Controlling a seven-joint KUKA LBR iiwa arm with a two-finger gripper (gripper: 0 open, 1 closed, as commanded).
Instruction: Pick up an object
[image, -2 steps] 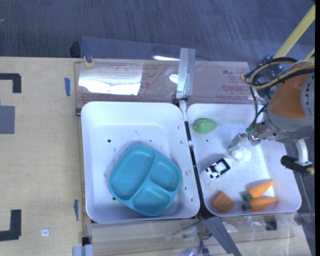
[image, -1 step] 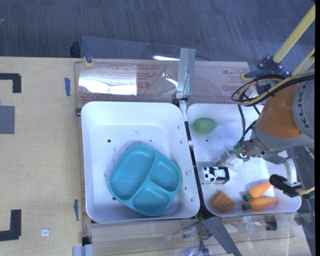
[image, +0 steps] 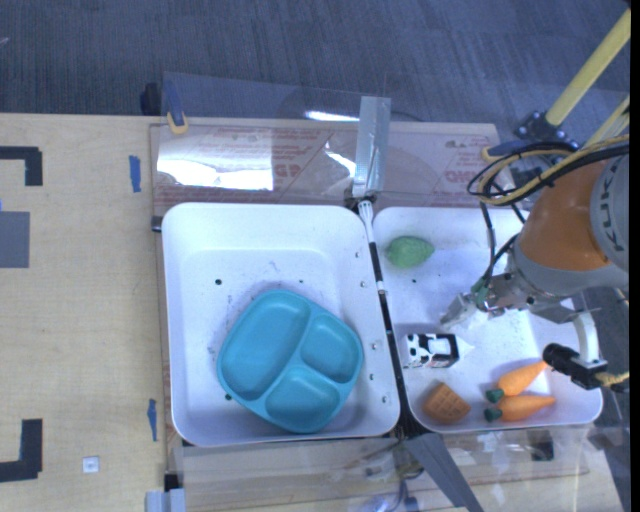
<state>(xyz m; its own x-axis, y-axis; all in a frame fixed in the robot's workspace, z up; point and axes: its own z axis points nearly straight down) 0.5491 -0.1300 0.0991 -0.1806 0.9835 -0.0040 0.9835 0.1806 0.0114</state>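
Claw (image: 462, 308) hangs low in the right bin (image: 455, 235), too blurred for me to tell its state, apparently poised over the black-and-white toy (image: 431, 348), with carrots (image: 522, 390) and green lump (image: 408, 251) lying loose nearby.

A robotics lab bench, set up for picking trials.

The plywood bench (image: 70, 300) carried black markers and strips of blue tape (image: 134, 172), and two white bins (image: 185, 330) sat behind a clear panel (image: 260, 150). Loose cables (image: 510, 165) trailed over the grey-and-orange arm (image: 570, 235); toy food lay in one bin and grey carpet (image: 300, 45) lay beyond.
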